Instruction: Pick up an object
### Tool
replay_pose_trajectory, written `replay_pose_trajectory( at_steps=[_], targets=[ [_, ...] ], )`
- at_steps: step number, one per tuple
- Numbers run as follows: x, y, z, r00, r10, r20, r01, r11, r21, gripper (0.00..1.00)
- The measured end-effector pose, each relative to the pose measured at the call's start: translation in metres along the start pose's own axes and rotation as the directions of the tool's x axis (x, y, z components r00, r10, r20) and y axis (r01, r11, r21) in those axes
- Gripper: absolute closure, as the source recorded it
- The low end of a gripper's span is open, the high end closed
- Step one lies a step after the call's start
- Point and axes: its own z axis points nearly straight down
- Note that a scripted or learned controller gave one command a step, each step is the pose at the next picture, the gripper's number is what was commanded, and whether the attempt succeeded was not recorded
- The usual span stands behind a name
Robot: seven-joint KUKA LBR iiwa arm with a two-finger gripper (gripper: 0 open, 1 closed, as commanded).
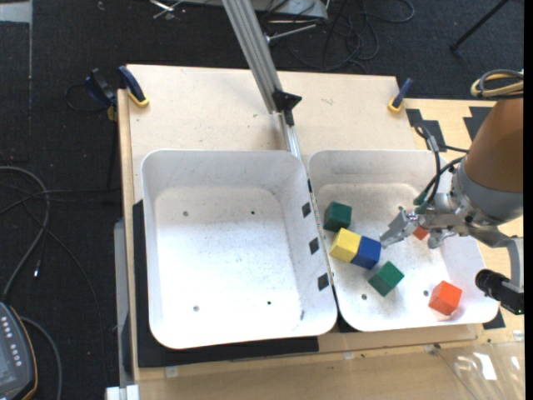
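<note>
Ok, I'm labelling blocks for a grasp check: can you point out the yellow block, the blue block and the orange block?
yellow block point(345, 244): camera view, on its top face.
blue block point(366, 252): camera view, on its top face.
orange block point(445, 297): camera view, on the middle of its visible face.

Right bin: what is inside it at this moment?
The right bin holds two green blocks, a yellow block touching a blue block, and an orange block. The gripper and arm cover part of the floor; a reddish piece there is unclear.
</note>
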Motion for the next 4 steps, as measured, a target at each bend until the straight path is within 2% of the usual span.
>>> replay_pose_trajectory(
  at_steps=[1, 2, 3, 4],
  targets=[
    [0.004, 0.000, 0.118, 1.000, 0.003, 0.006, -0.003, 1.000, -0.005, 0.00],
    [-0.008, 0.000, 0.151, 1.000, 0.004, 0.003, -0.004, 1.000, -0.004, 0.00],
    [0.006, 0.066, 0.151, 1.000, -0.006, 0.001, 0.006, 1.000, -0.004, 0.00],
    [0.005, 0.064, 0.141, 1.000, -0.005, 0.000, 0.005, 1.000, -0.001, 1.00]
  ],
)
